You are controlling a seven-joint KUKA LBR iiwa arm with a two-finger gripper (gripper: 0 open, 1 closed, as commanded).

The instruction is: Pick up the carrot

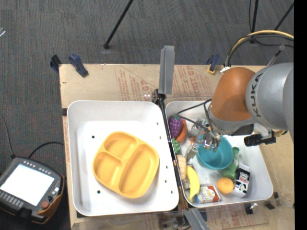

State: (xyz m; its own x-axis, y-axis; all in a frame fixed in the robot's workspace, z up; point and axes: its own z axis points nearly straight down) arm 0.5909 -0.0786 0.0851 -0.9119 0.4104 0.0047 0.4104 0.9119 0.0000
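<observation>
Low over the right bin (pixel 266 186), the gripper (pixel 204 140) hangs above the rim of a teal bowl (pixel 216 155), and its metal fingers are too tangled with cables and glare to tell whether they are spread or closed. Nothing can be seen held between them. What looks like the carrot (pixel 182 133), an orange sliver, lies just left of the gripper, beside the purple grapes (pixel 175 125) and close to the divider between the bins; most of it is covered by the wrist hardware, so its outline is unclear. This corner is crowded: a pale ridged piece (pixel 182 166) and a banana (pixel 193 182) lie along the bin's left wall, with an orange fruit (pixel 225 185), a small carton (pixel 207 193) and a black-and-white carton (pixel 242 180) near the front edge. A green item (pixel 232 166) is half hidden behind the bowl. The left bin (pixel 81 123) holds a yellow divided plate (pixel 126 163) with open white floor all round it
</observation>
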